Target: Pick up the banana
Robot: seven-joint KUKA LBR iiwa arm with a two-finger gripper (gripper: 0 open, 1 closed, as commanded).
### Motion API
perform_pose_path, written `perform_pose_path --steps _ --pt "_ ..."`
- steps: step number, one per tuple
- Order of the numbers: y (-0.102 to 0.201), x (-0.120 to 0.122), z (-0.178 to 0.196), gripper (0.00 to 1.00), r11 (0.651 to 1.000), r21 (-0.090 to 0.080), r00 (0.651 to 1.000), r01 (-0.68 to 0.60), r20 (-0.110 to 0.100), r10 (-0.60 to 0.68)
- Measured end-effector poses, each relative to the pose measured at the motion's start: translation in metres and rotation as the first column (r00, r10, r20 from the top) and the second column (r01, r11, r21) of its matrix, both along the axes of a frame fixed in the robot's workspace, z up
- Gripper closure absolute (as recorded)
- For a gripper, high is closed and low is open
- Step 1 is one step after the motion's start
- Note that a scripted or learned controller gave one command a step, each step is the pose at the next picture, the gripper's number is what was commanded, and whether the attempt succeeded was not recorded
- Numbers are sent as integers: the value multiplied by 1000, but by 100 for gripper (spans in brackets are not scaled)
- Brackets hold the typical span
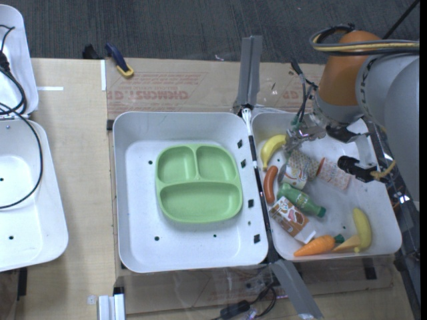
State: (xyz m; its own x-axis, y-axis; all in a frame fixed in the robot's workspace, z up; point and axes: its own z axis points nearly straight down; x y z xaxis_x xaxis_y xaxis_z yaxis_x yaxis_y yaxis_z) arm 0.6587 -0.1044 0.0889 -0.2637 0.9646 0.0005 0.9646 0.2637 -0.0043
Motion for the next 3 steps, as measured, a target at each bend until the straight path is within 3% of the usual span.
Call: perform_pose_path --steps 1,2,3 --pt "0 0 0 0 1000 0 1000 0 0 0" --pt "-1 0 5 100 1000 0 1000 1 -3 -1" --pt "-1 0 5 0 1000 0 1000 2 -4 -2"
